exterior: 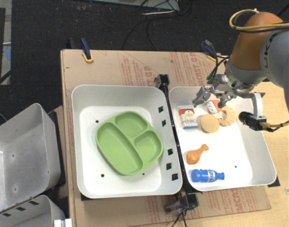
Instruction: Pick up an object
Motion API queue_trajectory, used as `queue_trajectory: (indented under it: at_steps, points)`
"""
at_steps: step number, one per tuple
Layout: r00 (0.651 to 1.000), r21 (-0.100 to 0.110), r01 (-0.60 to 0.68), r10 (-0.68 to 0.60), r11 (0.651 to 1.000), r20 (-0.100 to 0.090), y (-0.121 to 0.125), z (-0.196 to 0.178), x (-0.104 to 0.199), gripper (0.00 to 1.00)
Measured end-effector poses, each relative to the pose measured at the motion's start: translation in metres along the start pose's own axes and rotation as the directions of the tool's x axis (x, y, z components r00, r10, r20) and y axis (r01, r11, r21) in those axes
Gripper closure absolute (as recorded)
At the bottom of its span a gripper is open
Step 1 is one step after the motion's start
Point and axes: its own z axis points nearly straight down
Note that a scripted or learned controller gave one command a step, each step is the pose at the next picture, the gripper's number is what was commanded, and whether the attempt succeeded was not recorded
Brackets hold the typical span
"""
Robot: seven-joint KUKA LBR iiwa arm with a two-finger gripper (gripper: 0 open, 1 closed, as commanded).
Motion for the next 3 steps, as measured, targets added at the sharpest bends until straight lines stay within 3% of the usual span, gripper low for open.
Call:
queue_trajectory:
  at_steps: [1, 2, 3]
  points:
    - [1.000, 0.000, 0.000, 0.000, 1.000, 0.000, -0.002, 0.063, 0.006, 0.00]
    - [1.000, -0.009, 0.000, 0.000, 1.000, -0.001, 0.001, 0.090, 0.006, 0.00]
    - [1.000, -0.024, 0.001, -0.001, 1.000, 0.002, 0.004, 0.076, 0.006, 1.00]
